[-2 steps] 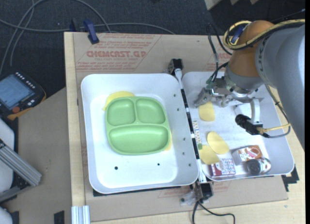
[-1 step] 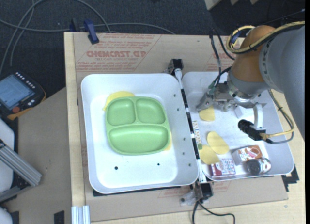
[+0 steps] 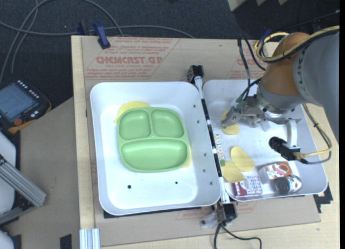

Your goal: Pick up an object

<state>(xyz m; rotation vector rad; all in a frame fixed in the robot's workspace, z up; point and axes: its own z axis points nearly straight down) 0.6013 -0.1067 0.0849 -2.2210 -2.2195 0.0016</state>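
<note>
My gripper [image 3: 233,117] reaches down into the right bin [image 3: 315,159], its grey fingers pointing left over a small yellow chip [image 3: 231,129] near the bin's left wall. Two more yellow chips lie lower in the same bin: one [image 3: 242,158] in the middle and one [image 3: 233,173] beside the left wall. A red and white packet [image 3: 247,186] and a small jar with a red label [image 3: 280,177] lie along the bin's front edge. The fingertips are dark and small against the bin floor, and nothing is seen held between them.
The left bin [image 3: 102,135] holds a green divided plate [image 3: 153,138] with a yellow piece [image 3: 129,107] peeking out at its upper left. The arm's grey body and orange band [image 3: 283,70] overhang the right bin's back. Cables [image 3: 307,153] cross the right bin's right side.
</note>
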